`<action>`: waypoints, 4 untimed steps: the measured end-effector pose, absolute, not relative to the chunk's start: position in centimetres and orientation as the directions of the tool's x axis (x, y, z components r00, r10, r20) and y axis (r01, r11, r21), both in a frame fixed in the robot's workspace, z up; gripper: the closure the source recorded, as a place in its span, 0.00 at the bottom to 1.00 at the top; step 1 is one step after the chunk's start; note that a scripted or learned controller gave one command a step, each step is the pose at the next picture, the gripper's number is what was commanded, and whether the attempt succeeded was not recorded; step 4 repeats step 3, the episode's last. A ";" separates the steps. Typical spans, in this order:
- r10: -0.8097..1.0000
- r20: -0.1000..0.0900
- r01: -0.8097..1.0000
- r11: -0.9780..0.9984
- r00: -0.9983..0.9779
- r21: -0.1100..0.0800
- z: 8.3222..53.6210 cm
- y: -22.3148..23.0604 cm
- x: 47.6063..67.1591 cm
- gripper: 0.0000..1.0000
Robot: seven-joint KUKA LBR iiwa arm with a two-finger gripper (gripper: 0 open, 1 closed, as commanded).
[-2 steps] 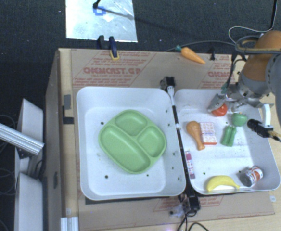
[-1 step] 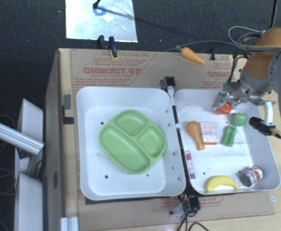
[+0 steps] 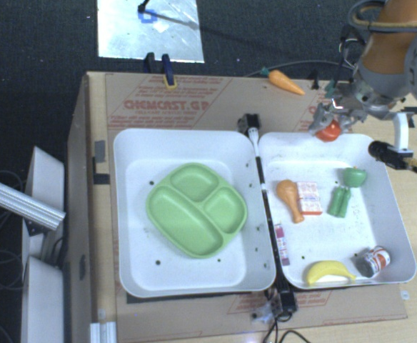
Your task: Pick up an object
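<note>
Brown board (image 3: 167,106) under bins: red print "CHEMCAST GP".

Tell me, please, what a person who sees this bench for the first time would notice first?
Probably the big green divided plate, which lies alone in the left bin. Next, the small toys scattered in the right bin: a yellow banana at the near edge, a green bottle and a chicken drumstick in the middle. At the far right corner, the pincer sits right above a red object.
</note>
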State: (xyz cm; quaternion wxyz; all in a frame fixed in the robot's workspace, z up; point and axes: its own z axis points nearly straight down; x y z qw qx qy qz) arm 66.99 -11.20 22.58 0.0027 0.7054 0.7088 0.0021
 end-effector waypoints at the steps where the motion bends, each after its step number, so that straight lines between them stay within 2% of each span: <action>1: 1.000 0.001 1.000 0.005 -0.005 0.003 27.1 -5.5 57.8 1.00; 2: 1.000 -0.001 1.000 0.002 -0.002 0.001 25.5 -7.4 63.0 1.00; 3: 1.000 0.001 1.000 0.005 -0.005 0.002 25.7 -1.4 61.2 1.00; 4: 1.000 0.001 1.000 0.005 -0.005 0.002 25.7 -1.4 61.2 1.00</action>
